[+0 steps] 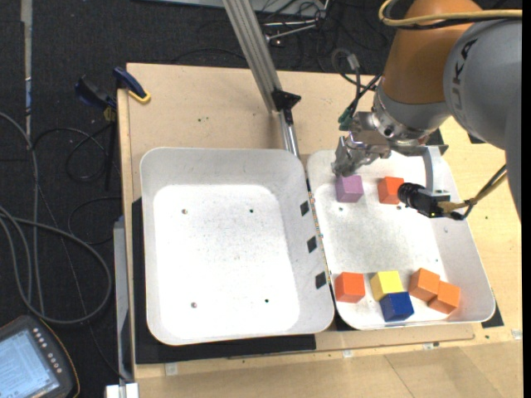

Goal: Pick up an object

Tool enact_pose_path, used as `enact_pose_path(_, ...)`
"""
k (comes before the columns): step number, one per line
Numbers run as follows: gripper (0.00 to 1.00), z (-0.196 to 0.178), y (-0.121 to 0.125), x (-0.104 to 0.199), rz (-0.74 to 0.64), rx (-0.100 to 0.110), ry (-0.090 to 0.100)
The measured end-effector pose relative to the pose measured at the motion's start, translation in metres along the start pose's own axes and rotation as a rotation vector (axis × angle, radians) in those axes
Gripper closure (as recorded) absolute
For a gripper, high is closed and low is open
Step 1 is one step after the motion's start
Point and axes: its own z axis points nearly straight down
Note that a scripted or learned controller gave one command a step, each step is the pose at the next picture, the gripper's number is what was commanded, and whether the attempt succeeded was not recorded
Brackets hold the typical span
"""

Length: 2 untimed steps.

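My gripper [348, 169] hangs over the far left corner of the right bin [465, 247], directly above and touching the top of a purple cube [350, 188]. The cube rests on the bin floor. An orange cube [390, 190] lies just right of it. Along the near edge of that bin sit an orange cube [349, 286], a yellow cube [386, 283], a blue cube [397, 306] and two more orange blocks [436, 288].
The left bin [158, 222] lies beside the right one with black clips along the shared rim. A metal rod [257, 48] slants down from the top to the bins' junction. A black cable connector [419, 197] hangs by the arm.
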Motion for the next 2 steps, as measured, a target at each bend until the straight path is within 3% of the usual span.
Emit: enact_pose_path(2, 1.00, 0.007, -0.030, 0.112, -0.001, -0.001, 0.000)
